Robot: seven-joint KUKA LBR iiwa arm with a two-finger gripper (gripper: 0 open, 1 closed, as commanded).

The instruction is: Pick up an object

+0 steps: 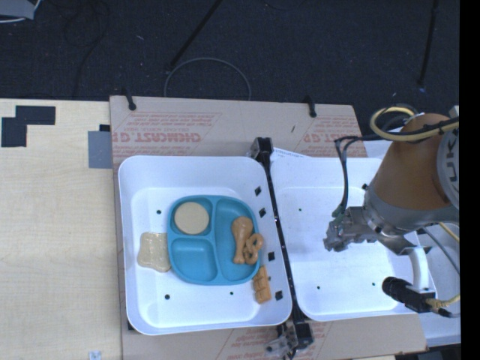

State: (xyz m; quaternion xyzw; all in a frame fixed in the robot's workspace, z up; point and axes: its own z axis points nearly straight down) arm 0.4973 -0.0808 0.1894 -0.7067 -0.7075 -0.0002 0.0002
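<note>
In the left bin [142, 178] lies a blue sectioned plate [206, 265]. A round tan cracker-like disc [190, 217] rests in its upper left section and a brown pretzel-shaped piece [246, 239] in its right section. A pale bread-like piece [154, 251] lies just left of the plate, and a small orange-brown piece [262, 284] sits at the plate's lower right. My gripper [339, 237] hangs over the middle of the right bin [330, 302], far from these items, and I see nothing in it.
A black divider [271, 223] runs between the two bins. Cardboard [210, 130] lies under the bins, on a pale wooden bench [52, 238]. The arm's orange band [409, 175] covers the right bin's right side.
</note>
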